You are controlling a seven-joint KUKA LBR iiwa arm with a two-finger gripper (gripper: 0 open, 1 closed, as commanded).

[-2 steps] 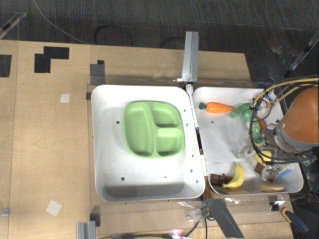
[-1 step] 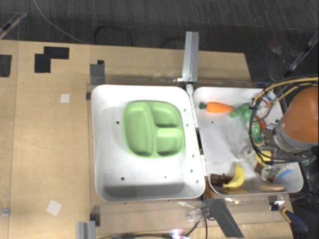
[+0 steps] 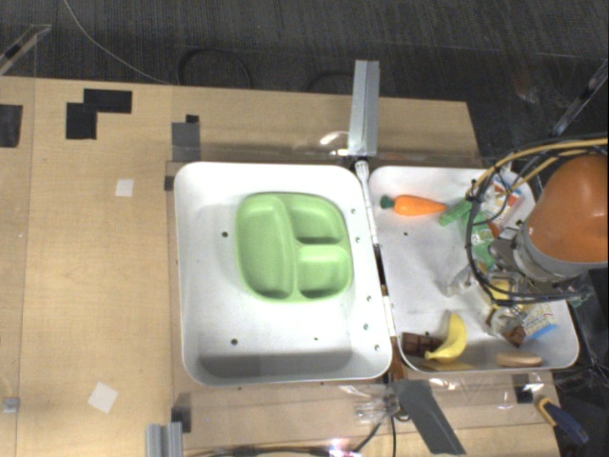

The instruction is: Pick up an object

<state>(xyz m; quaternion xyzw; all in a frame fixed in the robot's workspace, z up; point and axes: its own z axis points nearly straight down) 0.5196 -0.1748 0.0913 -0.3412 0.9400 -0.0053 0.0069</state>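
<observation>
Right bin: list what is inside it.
The right bin holds a toy carrot, a banana beside a dark brown piece, and a tan flat piece. The arm covers the bin's right part, so anything beneath it is hidden.

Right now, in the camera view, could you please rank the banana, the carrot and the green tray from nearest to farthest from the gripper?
1. Banana, right bin's near edge.
2. Carrot, right bin's far end.
3. Green tray, left bin.

Measured from the gripper, over the right bin.

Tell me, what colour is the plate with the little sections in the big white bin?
Light green: the plate shows best in the camera view.
</observation>
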